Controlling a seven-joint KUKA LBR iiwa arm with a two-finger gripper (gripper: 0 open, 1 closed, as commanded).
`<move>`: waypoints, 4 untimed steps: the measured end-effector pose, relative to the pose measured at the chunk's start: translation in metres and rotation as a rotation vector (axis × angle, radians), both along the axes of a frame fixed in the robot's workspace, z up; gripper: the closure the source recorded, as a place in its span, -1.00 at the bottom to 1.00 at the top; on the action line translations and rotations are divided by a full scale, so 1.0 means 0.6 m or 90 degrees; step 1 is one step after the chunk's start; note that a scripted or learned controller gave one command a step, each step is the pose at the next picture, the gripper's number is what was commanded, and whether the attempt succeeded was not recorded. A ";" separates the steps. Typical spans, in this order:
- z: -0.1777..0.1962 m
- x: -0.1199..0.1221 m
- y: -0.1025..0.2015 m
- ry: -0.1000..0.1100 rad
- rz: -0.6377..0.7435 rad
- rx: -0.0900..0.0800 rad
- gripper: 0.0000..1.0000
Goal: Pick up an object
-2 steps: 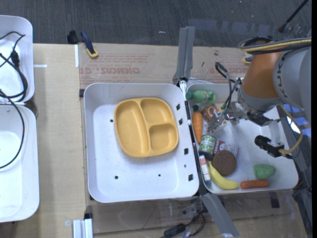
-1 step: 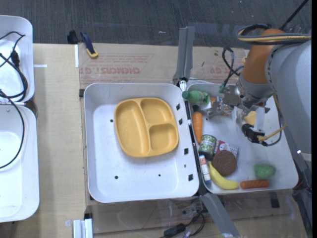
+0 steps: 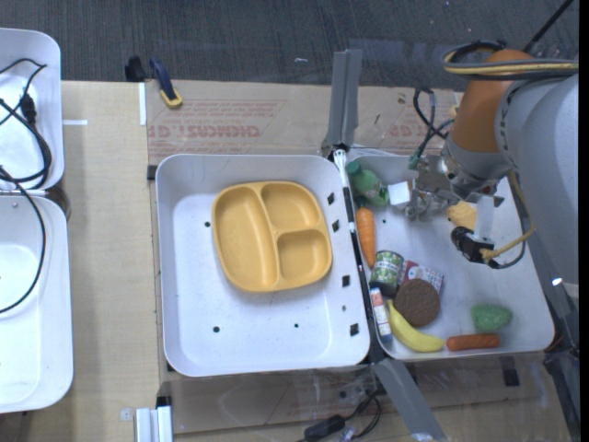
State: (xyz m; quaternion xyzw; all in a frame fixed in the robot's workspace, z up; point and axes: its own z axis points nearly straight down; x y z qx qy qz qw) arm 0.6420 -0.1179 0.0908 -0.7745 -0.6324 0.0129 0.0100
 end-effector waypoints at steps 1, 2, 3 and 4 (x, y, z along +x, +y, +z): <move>-0.003 -0.032 -0.113 -0.018 0.231 0.005 1.00; -0.003 -0.032 -0.112 -0.019 0.232 0.005 -1.00; -0.004 -0.060 -0.139 -0.018 0.108 0.004 -1.00; -0.010 -0.004 -0.105 0.008 -0.071 0.000 -1.00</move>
